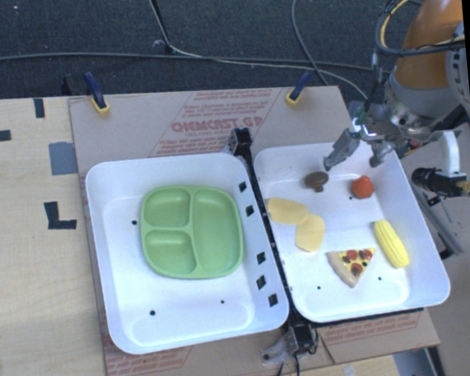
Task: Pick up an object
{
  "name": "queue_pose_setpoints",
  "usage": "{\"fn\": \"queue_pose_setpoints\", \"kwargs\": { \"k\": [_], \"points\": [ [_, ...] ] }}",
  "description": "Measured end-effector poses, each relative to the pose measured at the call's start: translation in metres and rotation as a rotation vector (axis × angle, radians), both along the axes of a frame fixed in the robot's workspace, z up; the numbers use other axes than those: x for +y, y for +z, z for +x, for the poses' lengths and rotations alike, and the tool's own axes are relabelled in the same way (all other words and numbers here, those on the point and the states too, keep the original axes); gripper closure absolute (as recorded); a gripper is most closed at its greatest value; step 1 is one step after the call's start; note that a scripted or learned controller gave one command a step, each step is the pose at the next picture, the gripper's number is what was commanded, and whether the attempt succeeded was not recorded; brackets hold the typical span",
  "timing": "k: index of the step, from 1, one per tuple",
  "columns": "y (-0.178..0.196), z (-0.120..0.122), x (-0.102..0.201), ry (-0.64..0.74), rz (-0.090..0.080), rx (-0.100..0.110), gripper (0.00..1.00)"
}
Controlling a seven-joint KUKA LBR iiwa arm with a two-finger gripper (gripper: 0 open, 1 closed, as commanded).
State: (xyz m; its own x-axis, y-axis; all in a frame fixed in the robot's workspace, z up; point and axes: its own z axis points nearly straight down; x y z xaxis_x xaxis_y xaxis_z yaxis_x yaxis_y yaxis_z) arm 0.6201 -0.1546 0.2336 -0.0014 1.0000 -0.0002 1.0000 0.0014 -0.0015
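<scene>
Nearest the camera, at 6 o'clock, the front rims of the two white bins meet by a small black clip on the desk (25, 244). In the right bin (427, 288), a toy pizza slice (351, 264) lies at about 5 o'clock from the bin's centre, point toward the near rim. Just beside it, at its 3 o'clock, a yellow toy corn cob (391, 242) lies along the right wall, apart from the slice. Farther in, two pale yellow flat pieces (298, 221) overlap near the divider, at 9 o'clock in that bin. The left bin (123, 318) holds a green sectioned plate (193, 231), flat and roughly centred, three compartments up. Farther still in the right bin, a small red tomato-like ball (362, 186) sits at 2 o'clock, and a brown mushroom-like piece (316, 180) at 12 o'clock; the two are near but not touching. Above the far edge of the right bin hangs the claw (356, 156), fingers spread wide, nothing between them; one fingertip sits just beside the brown piece at its 1 o'clock, the other at 12 o'clock of the red ball. The grey arm with its orange band (434, 23) enters from 2 o'clock. Farthest back, two blue-and-yellow clamps (95, 93) pin the cardboard sheet (212, 119), and black cables cross the dark floor.
</scene>
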Motion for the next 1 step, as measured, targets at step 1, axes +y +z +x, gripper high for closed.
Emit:
{"fn": "queue_pose_setpoints", "kwargs": {
  "k": [1],
  "points": [
    [-0.0632,-0.0047,0.0053,0.0,0.0,0.006,0.0]
  ]
}}
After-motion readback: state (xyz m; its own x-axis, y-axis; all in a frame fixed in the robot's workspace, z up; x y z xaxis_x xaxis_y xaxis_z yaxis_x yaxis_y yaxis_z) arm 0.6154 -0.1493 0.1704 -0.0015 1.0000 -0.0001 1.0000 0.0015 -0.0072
